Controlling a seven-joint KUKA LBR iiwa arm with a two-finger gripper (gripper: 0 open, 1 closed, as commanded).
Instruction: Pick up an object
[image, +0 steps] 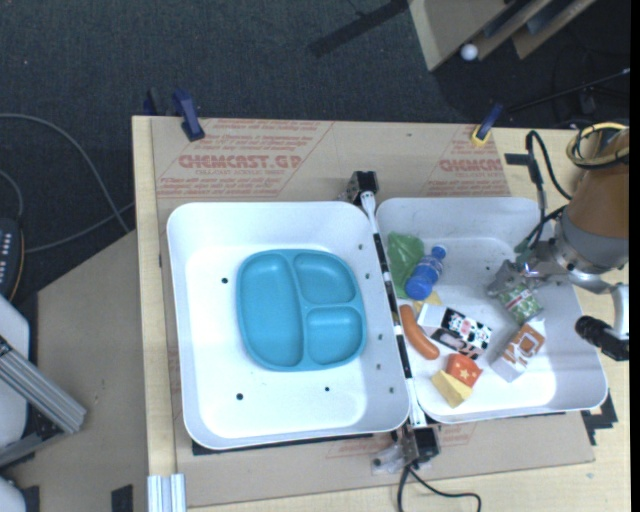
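Here, at the left, a shallow white bin (200, 300) sits on the bench (260, 150) and holds a blue divided tray (300, 307), which lies flat near the bin's middle with its three compartments facing up. Just beside it, across the shared divider, the right white bin (470, 212) carries a small scatter of things. A green object (404, 254) lies near that bin's left wall, and a clear bottle with a blue cap (425, 273) rests tilted against it. Below them an orange hot-dog-shaped toy (419, 332) lies along the left wall, with a black-and-white patterned card or box (463, 329) just to its right. Near the front of the bin is a small red and yellow block (458, 378). Farther right a white and brown carton (520, 349) lies tilted. Just above that carton, the gripper (517, 283) hangs low over a small green and white packet (521, 299), close enough to seem touching it, though whether its fingers are spread or closed around anything cannot be told from this angle. The arm (600, 215), grey with its orange band, comes in from the right edge over the bin's right wall.
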